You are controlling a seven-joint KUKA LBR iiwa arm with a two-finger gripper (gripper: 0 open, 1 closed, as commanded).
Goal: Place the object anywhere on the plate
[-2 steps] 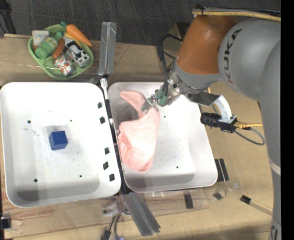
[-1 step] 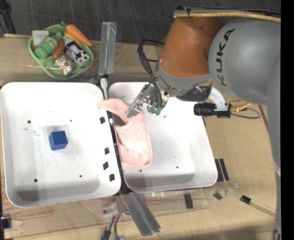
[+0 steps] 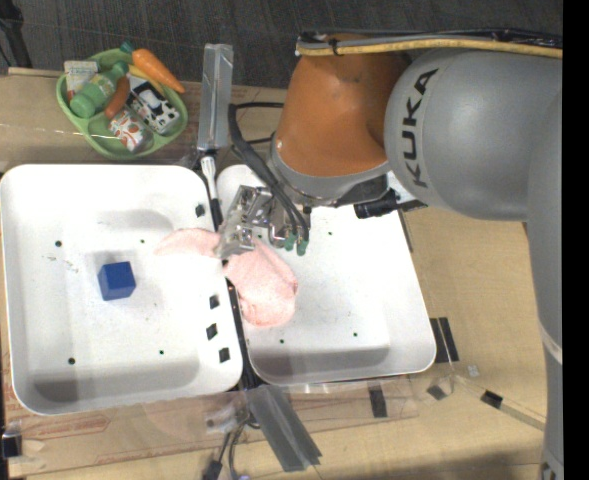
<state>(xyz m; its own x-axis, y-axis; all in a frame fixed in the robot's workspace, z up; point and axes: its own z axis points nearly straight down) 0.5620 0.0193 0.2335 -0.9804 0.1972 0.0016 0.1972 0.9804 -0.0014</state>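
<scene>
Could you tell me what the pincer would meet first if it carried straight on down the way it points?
Most likely the pink plate, which lies right under the pincer across the bins' shared edge; depth is hard to judge.

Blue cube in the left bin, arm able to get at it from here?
Probably yes. The blue cube sits alone on open bin floor with nothing over it, and the gripper hangs near the divider, a short way right.

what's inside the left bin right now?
A blue cube sits on the floor of the left bin. A pink cloth drapes over the divider from the right bin; the gripper covers its middle.
</scene>
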